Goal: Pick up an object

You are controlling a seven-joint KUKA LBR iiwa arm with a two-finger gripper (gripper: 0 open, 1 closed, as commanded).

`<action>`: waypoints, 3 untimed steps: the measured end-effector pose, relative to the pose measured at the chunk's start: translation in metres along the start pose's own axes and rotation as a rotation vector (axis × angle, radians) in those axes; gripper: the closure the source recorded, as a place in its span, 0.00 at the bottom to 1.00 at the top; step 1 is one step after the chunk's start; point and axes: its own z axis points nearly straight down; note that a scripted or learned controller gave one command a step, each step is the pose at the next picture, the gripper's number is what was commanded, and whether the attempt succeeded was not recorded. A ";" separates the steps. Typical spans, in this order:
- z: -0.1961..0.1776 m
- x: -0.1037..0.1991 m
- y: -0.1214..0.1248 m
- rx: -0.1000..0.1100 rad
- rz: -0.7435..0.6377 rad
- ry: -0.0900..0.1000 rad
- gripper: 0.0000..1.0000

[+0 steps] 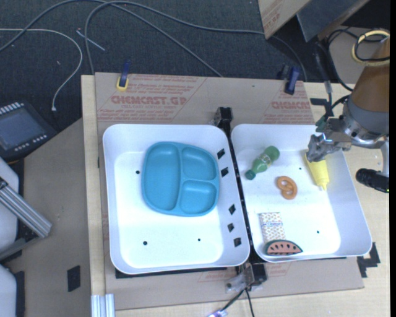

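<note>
My gripper [317, 151] hangs over the far right part of the right bin [346, 235], directly above the upper end of a yellow bottle-shaped toy [320, 174]. Whether the toy sits between the gripper's parts I cannot make out. A green bottle-shaped toy [263, 161] lies to the gripper's left. A brown pretzel [286, 186] rests in the bin's middle. A patterned white packet [270, 225] and a watermelon slice [283, 248] lie near the front edge.
The left bin [124, 210] holds a blue divided plate [180, 178]. A black divider with clips [230, 186] runs between the bins. Cables and a cardboard box [278, 15] lie beyond the bench's far edge.
</note>
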 end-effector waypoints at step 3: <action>-0.049 0.114 -0.026 0.008 -0.006 0.005 1.00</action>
